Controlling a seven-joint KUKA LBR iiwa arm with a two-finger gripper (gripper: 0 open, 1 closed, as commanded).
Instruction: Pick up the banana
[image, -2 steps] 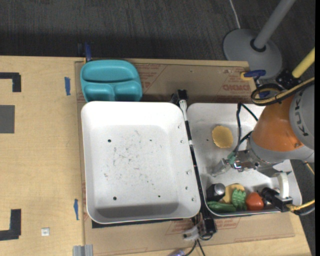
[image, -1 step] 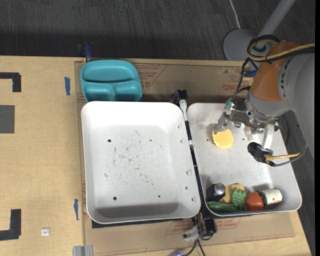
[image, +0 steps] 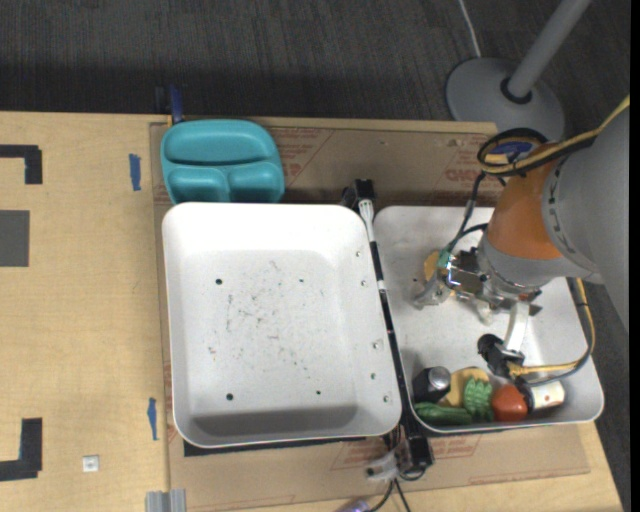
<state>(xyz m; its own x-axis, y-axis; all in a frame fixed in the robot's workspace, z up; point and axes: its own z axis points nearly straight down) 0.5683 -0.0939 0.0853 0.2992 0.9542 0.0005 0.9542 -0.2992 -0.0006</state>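
A small patch of yellow, seemingly the banana (image: 433, 265), peeks out in the upper middle of the right bin (image: 420, 230). Most of it is hidden under the gripper (image: 447, 280), which sits low over it on the bin floor. The grey arm with its orange band (image: 520, 225) comes in from the right above the gripper.
Along the right bin's front wall lie a black can (image: 432, 381), a yellow-green toy (image: 473, 390), a green vegetable (image: 445, 412), a red tomato (image: 510, 402) and a white-yellow item (image: 546, 397). The left bin (image: 190, 300) is beside it, with a teal tray (image: 222, 160) behind.
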